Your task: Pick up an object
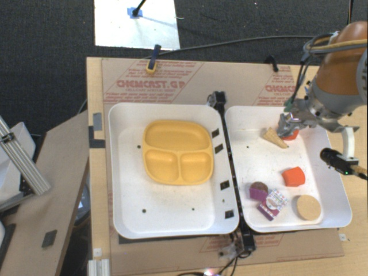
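My gripper (pixel 286 129) hangs low over the back of the right bin (pixel 328 154), reaching in from the right. Directly under it lies a small red-orange object (pixel 292 135), partly hidden by the gripper. A tan wedge (pixel 275 137) lies just to its left, touching or nearly touching the gripper. Nearer the front sit an orange block (pixel 294 176), a round tan disc (pixel 308 207), a small brown round piece (pixel 259 187), and a purple and clear wrapped item (pixel 269 202).
The left bin (pixel 126 165) holds a yellow divided plate (pixel 177 152). A black clipped divider (pixel 225 154) runs between the two bins. The arm's grey and orange body (pixel 339 68) looms over the right bin's back right corner.
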